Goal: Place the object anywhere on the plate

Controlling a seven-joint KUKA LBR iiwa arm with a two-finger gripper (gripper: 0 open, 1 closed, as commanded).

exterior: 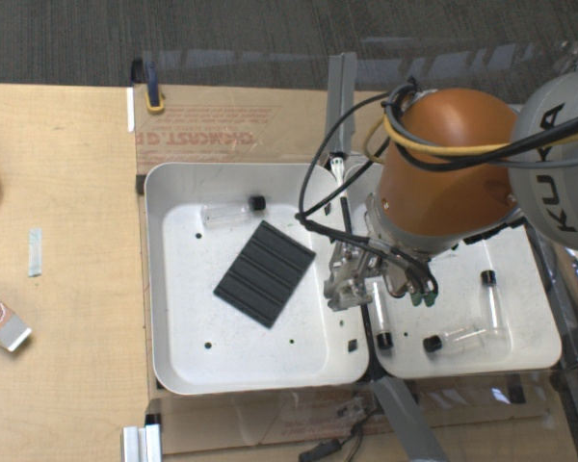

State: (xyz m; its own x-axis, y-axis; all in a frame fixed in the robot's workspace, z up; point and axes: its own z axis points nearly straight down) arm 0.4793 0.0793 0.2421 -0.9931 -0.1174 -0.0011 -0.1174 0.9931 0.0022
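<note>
A black ribbed plate point(265, 272) lies tilted in the middle of the left bin point(173, 354). A clear vial with a black cap point(229, 213) lies behind it in the same bin. My gripper point(343, 287) hangs over the divider between the two bins, just right of the plate's right corner. Another capped vial point(379, 318) lies right under the wrist at the left edge of the right bin point(520, 359). Two more vials point(488, 301) point(458, 338) lie further right in that bin.
The arm's orange band point(448, 171) and its cables cover much of the right bin's back. Small dark specks dot the left bin's floor. On the wooden bench to the left lie a small wrapped item point(2, 320) and a thin strip point(35, 253).
</note>
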